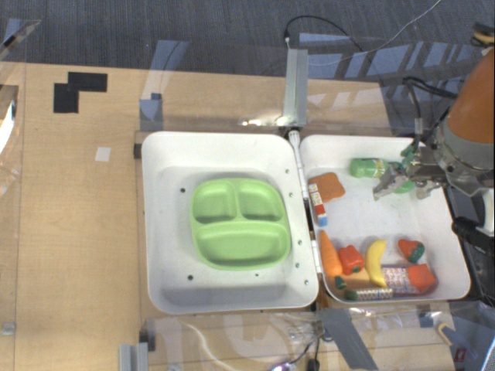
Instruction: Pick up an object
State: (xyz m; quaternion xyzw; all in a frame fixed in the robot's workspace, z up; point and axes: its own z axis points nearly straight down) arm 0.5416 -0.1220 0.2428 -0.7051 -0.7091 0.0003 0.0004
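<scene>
My gripper point(403, 189) hangs over the far right part of the right bin point(433, 226), open, with white bin floor showing between its fingers point(384, 189). A green bottle point(364, 167) lies just to its left, close to the left finger but not between the two. Nearer the front lie a brown toast piece point(329, 185), a carrot point(330, 255), a red pepper point(350, 258), a banana point(376, 261), a strawberry point(411, 249) and an orange-red item point(422, 277).
The left bin point(166, 207) holds a green divided plate point(240, 222). A small red, white and blue tube point(316, 203) lies along the right bin's left wall. A metal post point(296, 83) stands behind the divide between the bins. Cables run behind the arm at the right.
</scene>
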